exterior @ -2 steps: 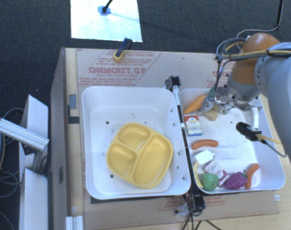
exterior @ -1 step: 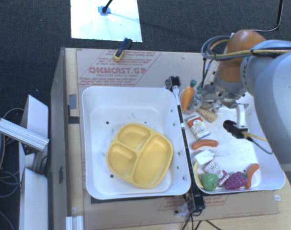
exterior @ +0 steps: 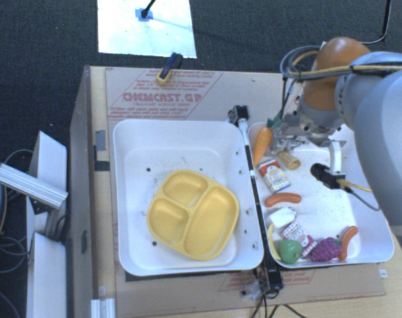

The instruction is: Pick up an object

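toy food crowds the right bin (exterior: 326, 211) as the grey arm (exterior: 386, 111) reaches in from the right edge, its gripper (exterior: 305, 132) poised over the bin's far end. whether the gripper is open or closed cannot be told from this angle, and nothing can be seen in its grasp. just left of the gripper an orange carrot (exterior: 261, 144) lies along the bin's left wall, its green top pointing away from the camera. a tan cone-shaped piece (exterior: 288, 159) lies just on the camera side of the gripper, and a small red-and-white packet (exterior: 273, 175) sits beside it, nearer the camera. nearer still, a sausage (exterior: 282, 199) lies across the bin floor, with a white piece (exterior: 283, 216) just in front of it. along the near wall run a red-and-white box (exterior: 295, 230), a green fruit (exterior: 290, 250), a bunch of purple grapes (exterior: 325, 249) and a second sausage (exterior: 348, 240), set at a tilt toward the near right corner. the left bin (exterior: 121, 177) holds a yellow divided plate (exterior: 194, 214) with three compartments, lying toward its near right part. both bins sit side by side on a bench (exterior: 187, 88) topped with pale board printed in red.
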You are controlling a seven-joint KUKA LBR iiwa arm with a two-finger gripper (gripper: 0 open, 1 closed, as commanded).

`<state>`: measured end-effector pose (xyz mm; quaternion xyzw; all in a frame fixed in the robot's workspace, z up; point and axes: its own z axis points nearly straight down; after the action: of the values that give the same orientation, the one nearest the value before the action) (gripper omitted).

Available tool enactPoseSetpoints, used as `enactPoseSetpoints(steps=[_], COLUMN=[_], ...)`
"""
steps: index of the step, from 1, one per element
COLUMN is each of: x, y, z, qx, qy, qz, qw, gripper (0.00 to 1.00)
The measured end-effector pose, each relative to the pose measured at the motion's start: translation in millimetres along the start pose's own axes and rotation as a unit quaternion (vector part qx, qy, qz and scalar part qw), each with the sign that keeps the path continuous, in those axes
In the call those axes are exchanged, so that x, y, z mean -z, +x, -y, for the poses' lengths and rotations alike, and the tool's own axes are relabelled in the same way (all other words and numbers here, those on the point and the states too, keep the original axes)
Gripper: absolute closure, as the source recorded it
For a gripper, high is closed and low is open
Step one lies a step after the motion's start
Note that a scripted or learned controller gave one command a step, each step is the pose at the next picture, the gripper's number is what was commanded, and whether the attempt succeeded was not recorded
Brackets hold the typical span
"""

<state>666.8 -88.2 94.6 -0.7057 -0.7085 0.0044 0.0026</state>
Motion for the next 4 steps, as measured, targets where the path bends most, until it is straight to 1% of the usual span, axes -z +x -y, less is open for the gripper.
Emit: enactPoseSetpoints(steps=[1,2,4], x=[0.2,-9.4,-9.0], y=[-1.9,-20.2,-44.5], z=[0.2,-2.3,-2.5], qx=[0.0,-0.001,-0.001], qy=[0.0,-0.006,-0.007], qz=[0.002,-0.001,0.0], qw=[1.0,1.0,1.0], gripper=[0.0,0.0,0.0])
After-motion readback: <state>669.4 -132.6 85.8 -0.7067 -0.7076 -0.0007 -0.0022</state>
